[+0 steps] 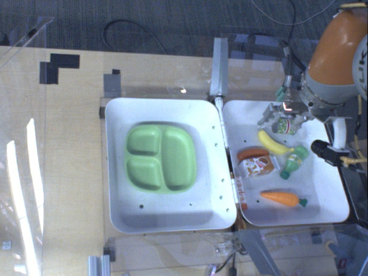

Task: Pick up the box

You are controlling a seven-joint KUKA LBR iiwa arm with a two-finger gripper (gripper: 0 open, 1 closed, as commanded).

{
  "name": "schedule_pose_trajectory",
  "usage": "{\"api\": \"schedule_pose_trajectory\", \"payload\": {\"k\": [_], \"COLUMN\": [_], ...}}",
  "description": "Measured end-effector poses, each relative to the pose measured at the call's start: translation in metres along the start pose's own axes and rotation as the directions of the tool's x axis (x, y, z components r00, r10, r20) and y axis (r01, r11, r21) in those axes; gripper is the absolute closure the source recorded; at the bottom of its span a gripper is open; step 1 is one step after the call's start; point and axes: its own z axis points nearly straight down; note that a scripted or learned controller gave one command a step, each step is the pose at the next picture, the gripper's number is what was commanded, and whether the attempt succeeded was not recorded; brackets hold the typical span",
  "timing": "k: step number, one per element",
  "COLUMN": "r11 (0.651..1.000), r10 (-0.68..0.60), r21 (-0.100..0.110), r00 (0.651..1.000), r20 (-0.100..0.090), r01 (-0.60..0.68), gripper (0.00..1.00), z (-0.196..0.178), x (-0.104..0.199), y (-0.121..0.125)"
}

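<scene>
The box is a small white and orange-brown carton lying flat in the right bin, near its left wall. A red sausage touches its far edge. My gripper hovers at the back of the right bin, up and to the right of the box and well apart from it. Its fingers are spread open on either side of a small green-and-white can. The box is not between them.
A yellow banana lies between the gripper and the box. A green bottle sits right of the box and an orange carrot in front. The left bin holds a green divided plate. A black object juts in from the right.
</scene>
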Motion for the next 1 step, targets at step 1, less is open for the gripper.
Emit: {"api": "schedule_pose_trajectory", "payload": {"k": [1], "r11": [0.988], "r10": [0.156], "r21": [0.000], "r00": [0.988], "r20": [-0.001], "r01": [-0.156], "gripper": [0.00], "z": [0.0815], "x": [-0.0067], "y": [-0.0555]}}
